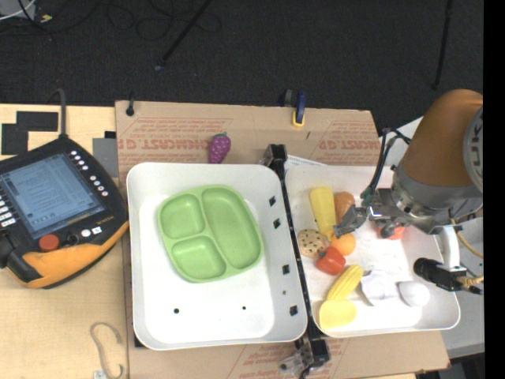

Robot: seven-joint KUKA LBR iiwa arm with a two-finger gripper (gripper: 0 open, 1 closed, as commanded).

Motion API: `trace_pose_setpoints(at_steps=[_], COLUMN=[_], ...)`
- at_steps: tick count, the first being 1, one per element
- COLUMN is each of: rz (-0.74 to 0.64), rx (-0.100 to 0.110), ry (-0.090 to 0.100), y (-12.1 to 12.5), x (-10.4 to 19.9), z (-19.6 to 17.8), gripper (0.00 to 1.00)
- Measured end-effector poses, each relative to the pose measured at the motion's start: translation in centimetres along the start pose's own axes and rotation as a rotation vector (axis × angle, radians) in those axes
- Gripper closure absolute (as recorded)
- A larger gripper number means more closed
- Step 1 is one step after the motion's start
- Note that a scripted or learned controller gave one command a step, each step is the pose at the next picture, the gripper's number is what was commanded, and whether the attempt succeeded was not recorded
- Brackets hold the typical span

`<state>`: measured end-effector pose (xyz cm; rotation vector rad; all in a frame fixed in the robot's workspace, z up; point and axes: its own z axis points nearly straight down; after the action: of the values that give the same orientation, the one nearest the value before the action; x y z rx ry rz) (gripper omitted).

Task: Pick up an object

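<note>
From the camera above the bench, two white bins sit side by side on a sheet of cardboard [237,133]. The left bin [150,290] carries a green divided plate [210,233], set apart from the clutter, which suggests that bin serves as the place to receive things. The right bin [442,314] holds the pile to choose from: a yellow cylinder [322,207] standing by the bin's inner edge, a brown piece [344,205] just beside it, a cookie [311,243], an orange-red toy [333,257], a corn cob [346,282], a yellow lemon-like piece [337,314] and some white items [394,290] near the front rim. The arm [442,156] leans in from the right, and its hand [357,221] sits low over the middle of the pile, close to the brown piece and the orange-red toy, likely because the densest cluster offers the best chance of a catch. Whether the hand is wide or narrow cannot be told at this size, and nothing is seen clamped in it. A purple grape bunch [219,146] lies on the cardboard behind the left bin, and a control tablet [55,204] rests at the far left, out of the arm's way.
</note>
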<state>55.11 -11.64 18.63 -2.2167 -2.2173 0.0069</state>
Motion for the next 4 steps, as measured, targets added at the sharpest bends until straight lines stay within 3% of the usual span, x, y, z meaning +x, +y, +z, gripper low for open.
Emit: trace_pose_setpoints(at_steps=[2,3,4], rz=[0.0,0.007,0.01], rx=[-0.005,-0.003,-0.008], ry=[0.0,0.001,-0.001], y=[-0.6,-0.7,-0.8], x=[1.3,1.1,0.4], z=[10.0,8.9,4.6], gripper=[0.0,1.0,1.0])
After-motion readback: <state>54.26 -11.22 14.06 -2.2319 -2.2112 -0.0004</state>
